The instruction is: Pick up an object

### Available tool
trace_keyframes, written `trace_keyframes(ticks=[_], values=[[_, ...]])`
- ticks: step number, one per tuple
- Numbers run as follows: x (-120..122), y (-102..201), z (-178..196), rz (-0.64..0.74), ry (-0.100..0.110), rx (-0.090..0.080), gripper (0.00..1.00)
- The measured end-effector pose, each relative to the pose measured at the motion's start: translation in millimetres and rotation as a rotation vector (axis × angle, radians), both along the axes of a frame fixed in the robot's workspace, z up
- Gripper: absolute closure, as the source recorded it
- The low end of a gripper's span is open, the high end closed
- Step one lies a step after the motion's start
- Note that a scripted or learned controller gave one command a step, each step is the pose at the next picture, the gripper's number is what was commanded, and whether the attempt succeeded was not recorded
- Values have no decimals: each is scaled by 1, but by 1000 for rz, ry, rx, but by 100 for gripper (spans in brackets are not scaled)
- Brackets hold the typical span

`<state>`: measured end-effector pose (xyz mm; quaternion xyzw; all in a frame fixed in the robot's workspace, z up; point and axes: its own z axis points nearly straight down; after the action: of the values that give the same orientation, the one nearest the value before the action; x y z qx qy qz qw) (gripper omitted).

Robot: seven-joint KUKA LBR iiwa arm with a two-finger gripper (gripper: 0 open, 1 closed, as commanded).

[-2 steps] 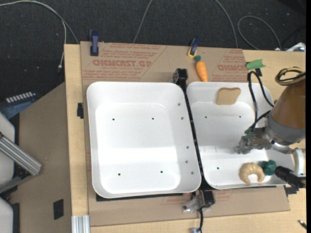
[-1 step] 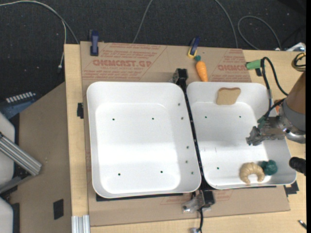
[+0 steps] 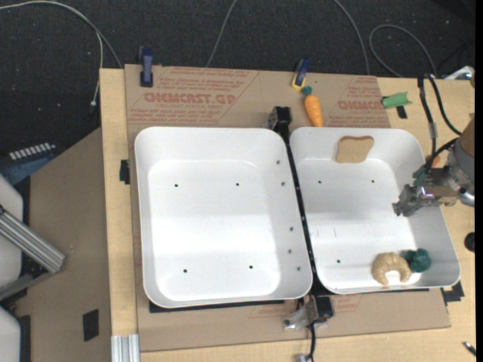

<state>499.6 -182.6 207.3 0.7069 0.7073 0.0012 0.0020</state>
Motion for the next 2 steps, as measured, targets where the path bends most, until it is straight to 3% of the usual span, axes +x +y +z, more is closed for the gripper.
trace_keyframes(ticks=[2], values=[[9, 92, 19, 4, 4, 2, 100]])
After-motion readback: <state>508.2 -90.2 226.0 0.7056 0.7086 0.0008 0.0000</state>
